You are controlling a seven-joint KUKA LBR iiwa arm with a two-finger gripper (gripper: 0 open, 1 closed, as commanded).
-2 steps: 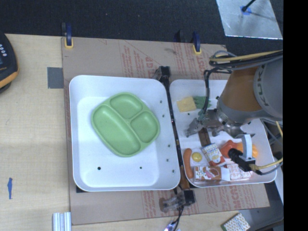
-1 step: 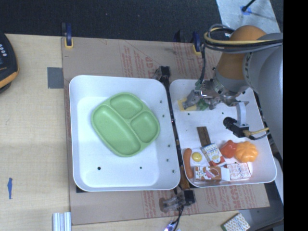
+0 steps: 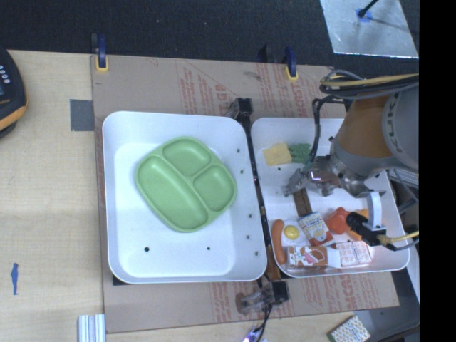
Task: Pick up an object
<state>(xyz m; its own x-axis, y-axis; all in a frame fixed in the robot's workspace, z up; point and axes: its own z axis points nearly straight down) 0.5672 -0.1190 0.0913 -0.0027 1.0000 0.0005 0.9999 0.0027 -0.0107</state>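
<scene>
The right bin [image 3: 265,137] holds the loose items. A yellow block [image 3: 276,154] and a green piece [image 3: 300,150] lie at its far end. In the near half are a brown bar [image 3: 303,202], an orange sausage [image 3: 276,239], a small packet [image 3: 313,226], an orange-red object [image 3: 339,221] and two cartons [image 3: 307,256] [image 3: 353,254]. My gripper [image 3: 305,181] hangs low over the middle of this bin, just past the brown bar's far end and nearer than the yellow block. Nothing visibly hangs from it. The grey arm with its orange band [image 3: 363,130] covers the bin's right side.
The left bin [image 3: 117,191] holds a green divided plate [image 3: 187,182]. A black clip [image 3: 243,108] sits between the bins at the far side, and cables [image 3: 356,83] loop above the arm. A dark device [image 3: 8,84] sits at the bench's left edge.
</scene>
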